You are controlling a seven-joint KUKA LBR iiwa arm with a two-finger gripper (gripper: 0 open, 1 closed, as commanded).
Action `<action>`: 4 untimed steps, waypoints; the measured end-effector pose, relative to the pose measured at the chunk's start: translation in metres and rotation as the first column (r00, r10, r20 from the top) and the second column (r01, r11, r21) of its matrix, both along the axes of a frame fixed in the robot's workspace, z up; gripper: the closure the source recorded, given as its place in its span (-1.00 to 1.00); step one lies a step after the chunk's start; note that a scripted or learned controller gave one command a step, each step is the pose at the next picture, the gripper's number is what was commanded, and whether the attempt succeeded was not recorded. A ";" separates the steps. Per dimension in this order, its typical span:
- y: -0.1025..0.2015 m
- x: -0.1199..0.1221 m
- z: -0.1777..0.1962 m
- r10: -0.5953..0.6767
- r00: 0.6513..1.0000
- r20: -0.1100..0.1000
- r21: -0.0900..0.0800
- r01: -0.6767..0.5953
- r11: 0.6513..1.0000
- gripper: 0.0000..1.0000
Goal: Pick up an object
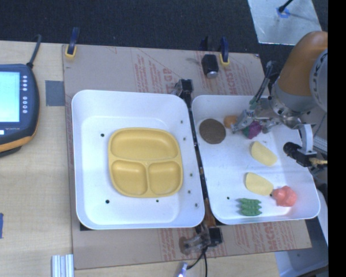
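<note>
The grey two-finger gripper (pixel 249 122) is hanging low near the far edge of the right white bin (pixel 230 203), its fingers sitting around a small purple object (pixel 254 130) beside the brown round disc (pixel 212 131); whether they're clamping it, I cannot tell.

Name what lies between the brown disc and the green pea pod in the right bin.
In the camera view, the stretch of bin floor between the brown disc and the green pea pod is bare white; the two yellow pieces lie off to its right.
</note>
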State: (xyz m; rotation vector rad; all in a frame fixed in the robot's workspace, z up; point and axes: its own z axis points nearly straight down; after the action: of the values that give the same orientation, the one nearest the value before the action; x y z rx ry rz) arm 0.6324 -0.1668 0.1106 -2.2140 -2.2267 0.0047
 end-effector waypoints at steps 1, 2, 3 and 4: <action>0.033 0.023 -0.019 0.001 1.000 -0.004 0.001 -0.001 1.000 -1.00; 0.023 0.024 -0.018 -0.003 1.000 0.001 0.000 0.003 1.000 -1.00; -0.007 0.024 0.026 -0.004 1.000 0.002 0.001 0.004 1.000 -1.00; 0.056 0.013 0.044 0.000 1.000 0.000 0.001 0.000 1.000 -1.00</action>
State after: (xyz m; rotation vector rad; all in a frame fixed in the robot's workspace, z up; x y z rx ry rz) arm 0.6456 -0.1110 0.1548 -2.2132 -2.2263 0.0032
